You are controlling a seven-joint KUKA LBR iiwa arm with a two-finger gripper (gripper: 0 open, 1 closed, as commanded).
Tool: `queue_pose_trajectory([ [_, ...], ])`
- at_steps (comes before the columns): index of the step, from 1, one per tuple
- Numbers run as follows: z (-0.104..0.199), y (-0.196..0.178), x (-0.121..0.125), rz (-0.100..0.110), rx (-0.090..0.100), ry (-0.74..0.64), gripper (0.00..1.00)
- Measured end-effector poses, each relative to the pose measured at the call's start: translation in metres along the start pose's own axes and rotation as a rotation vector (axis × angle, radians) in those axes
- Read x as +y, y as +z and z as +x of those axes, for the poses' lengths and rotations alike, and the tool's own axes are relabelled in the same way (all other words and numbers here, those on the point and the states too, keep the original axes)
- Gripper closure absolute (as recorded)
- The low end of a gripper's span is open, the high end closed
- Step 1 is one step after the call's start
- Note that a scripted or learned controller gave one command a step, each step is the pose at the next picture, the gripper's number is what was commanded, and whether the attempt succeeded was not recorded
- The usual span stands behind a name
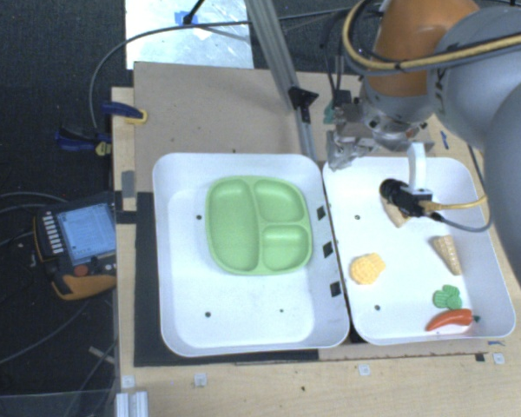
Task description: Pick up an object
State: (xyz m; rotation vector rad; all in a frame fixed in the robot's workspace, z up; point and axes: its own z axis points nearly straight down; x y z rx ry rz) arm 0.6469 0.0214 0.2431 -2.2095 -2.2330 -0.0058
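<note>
The right bin (391, 315) holds several small items: a yellow lumpy piece (366, 268), a tan cone (447, 253), a green leafy piece (447, 298) and a red-orange piece (450, 321) at the front right. A tan piece (399, 216) lies partly under a black and white fitting with a yellow cable (408, 195). My gripper (340, 156) hangs over the back left corner of the right bin, well apart from all these items. Nothing shows in its grasp.
The left bin (182, 320) holds a green divided plate (259, 224). A slanted metal pole (273, 50) rises behind the bins, close to the gripper. A device with a blue screen (82, 233) and cables lie off the bench to the left.
</note>
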Motion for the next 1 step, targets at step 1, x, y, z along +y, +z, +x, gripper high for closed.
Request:
queue_pose_trajectory([
  [1,0.0508,0.0031,-0.0207,0.003,0.0,0.0,1.0],
])
